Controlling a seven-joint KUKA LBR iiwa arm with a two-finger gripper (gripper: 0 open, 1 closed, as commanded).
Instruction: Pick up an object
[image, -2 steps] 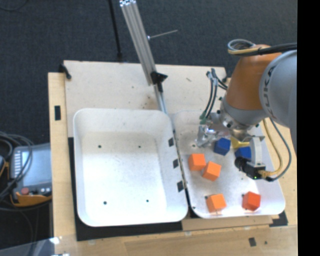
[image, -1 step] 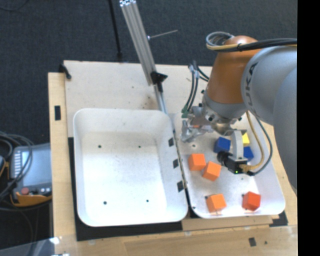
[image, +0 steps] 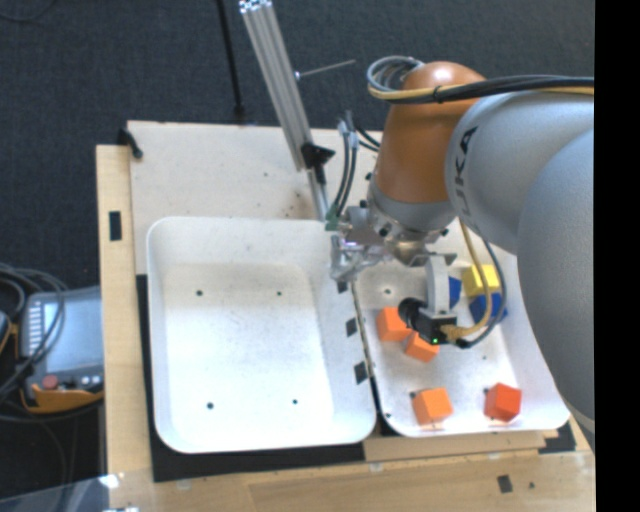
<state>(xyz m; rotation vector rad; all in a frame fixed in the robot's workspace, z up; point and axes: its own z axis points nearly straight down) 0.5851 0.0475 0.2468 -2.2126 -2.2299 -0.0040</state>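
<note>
Currently, two shallow white bins are recorded side by side on a pale bench.

Item one: the left bin. Its floor is speckled with fine grey marks and a few small dark dots.

Item two: the right bin. Much of it is covered by the grey arm, which is entered from the right with its orange band uppermost.

Gripper: set low at the far end of the ridge where the two bins meet, by the right bin's upper left corner. Whether it is open or closed cannot be told, as its tip is blurred against the white rim.

Contents of the right bin, listed from the gripper outward:
- first orange block, logged near the bin's left wall, below the gripper and apart from it;
- second orange block, found just beside the first at its lower right, possibly touching;
- third orange block, placed near the front rim;
- orange-red block, placed to the right of the third and apart from it;
- blue object and yellow object, noted close together further back, partly hidden by the arm, so their shapes cannot be made out.

Surroundings: an aluminium rail is slanted from the top of the view down to the bench behind the bins. A handheld unit with cables is seen on the dark floor left of the bench.
</note>
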